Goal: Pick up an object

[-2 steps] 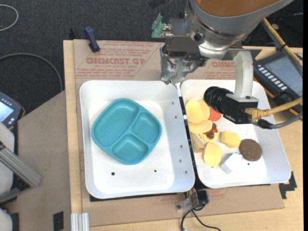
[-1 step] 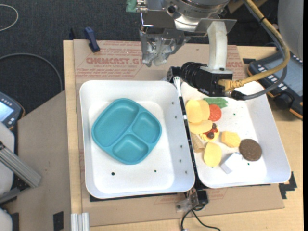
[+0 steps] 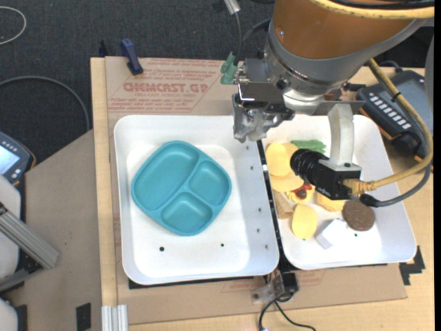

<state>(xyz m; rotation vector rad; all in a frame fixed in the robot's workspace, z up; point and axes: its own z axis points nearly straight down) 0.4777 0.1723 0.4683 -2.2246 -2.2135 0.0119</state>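
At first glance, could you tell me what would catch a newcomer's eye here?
The big orange and grey arm fills the top right, its gripper hanging over the seam between the bins. A teal divided plate lies alone in the left bin, while yellow pieces crowd the right bin.

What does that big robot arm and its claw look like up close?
The arm is a fat rounded tube, with an orange-gold band above a grey ring. Below sits a boxy bare-metal claw of silver-grey parts. A black cylinder-shaped unit is strapped alongside, with a yellowish cable trailing off it.
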